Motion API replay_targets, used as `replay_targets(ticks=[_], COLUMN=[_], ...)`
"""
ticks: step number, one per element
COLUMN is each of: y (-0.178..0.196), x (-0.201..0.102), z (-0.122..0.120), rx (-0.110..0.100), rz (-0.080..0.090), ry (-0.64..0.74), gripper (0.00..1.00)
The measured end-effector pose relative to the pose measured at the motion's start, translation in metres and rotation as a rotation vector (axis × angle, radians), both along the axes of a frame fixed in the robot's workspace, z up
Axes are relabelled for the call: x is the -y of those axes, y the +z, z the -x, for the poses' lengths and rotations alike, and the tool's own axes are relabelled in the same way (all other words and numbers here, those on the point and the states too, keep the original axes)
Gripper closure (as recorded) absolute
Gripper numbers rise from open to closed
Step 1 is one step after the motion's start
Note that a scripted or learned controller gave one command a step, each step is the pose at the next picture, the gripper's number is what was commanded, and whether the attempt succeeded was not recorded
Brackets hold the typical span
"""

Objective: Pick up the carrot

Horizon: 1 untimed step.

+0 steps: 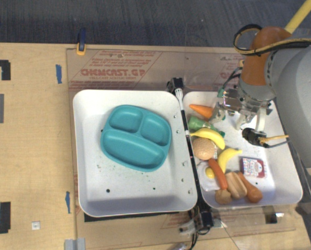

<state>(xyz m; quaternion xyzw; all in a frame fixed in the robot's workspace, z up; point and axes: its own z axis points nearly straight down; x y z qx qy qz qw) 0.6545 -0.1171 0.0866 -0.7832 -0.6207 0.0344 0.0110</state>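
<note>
An orange carrot (201,110) lies at the far left corner of the right bin (285,184), its tip pointing left toward the bin wall. A green piece (196,123) sits just below it. My gripper (224,108) hangs right beside the carrot's thick end, low over the bin, under the grey wrist with the orange band. Nothing is visibly held in it. A second long orange-red piece (216,173) lies nearer the front of the same bin.
The right bin also holds two yellow bananas (210,136) (227,158), a tan bun (203,149), a hot dog (239,186) and a red-and-white packet (251,166). In the left bin (87,155) rests a teal divided plate (136,137).
</note>
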Motion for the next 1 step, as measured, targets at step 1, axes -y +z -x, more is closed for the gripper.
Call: replay_targets(ticks=[1], y=[0.0192], x=[-0.0132], z=[-0.0001], rx=[0.012], rz=[-0.018], ry=[-0.112], gripper=[0.0])
